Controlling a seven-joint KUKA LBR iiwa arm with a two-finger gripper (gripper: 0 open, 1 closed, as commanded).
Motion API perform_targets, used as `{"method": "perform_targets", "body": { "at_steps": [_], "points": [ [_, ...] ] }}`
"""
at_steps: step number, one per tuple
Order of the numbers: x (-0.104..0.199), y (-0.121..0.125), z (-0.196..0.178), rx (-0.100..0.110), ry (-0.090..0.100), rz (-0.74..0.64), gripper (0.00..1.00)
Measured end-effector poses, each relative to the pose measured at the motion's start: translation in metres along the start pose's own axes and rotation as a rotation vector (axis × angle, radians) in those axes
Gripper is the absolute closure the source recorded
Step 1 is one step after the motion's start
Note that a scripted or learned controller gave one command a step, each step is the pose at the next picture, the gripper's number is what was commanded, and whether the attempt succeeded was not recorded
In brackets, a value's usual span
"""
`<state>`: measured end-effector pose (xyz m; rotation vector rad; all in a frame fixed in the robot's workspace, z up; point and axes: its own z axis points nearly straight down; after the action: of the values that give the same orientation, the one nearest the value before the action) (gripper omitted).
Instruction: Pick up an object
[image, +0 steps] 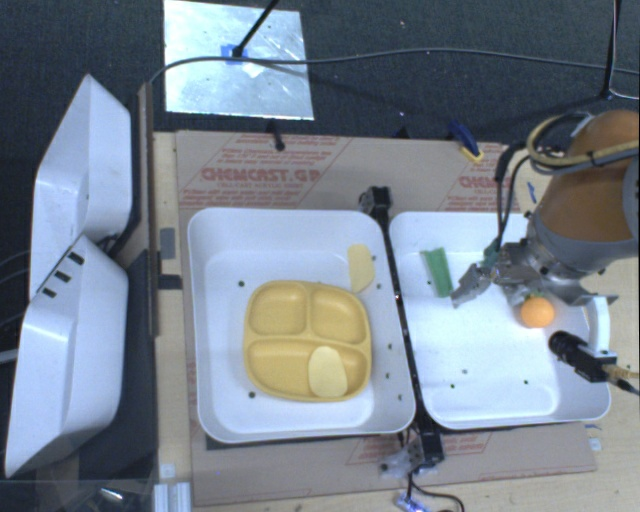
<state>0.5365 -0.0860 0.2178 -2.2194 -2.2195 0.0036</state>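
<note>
In the right bin (480, 400) a small green block (437, 272) lies near the far left corner. An orange ball (537, 312) rests by the right wall, partly under the arm. My gripper (468, 288) hangs low over the bin floor, just right of the green block and left of the ball. Nothing can be seen held in it. The grey arm with its orange band (590, 200) comes in from the right.
The left bin (215, 330) holds a yellow divided tray (300, 320) with a pale oval piece (327, 372) in its front compartment. Another pale yellow piece (361, 267) leans by that bin's right wall. The front half of the right bin floor is bare.
</note>
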Motion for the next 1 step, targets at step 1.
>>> {"method": "perform_targets", "body": {
  "at_steps": [1],
  "points": [
    [0.0,0.001,-0.002,-0.004,0.0,0.0,0.0]
  ]
}}
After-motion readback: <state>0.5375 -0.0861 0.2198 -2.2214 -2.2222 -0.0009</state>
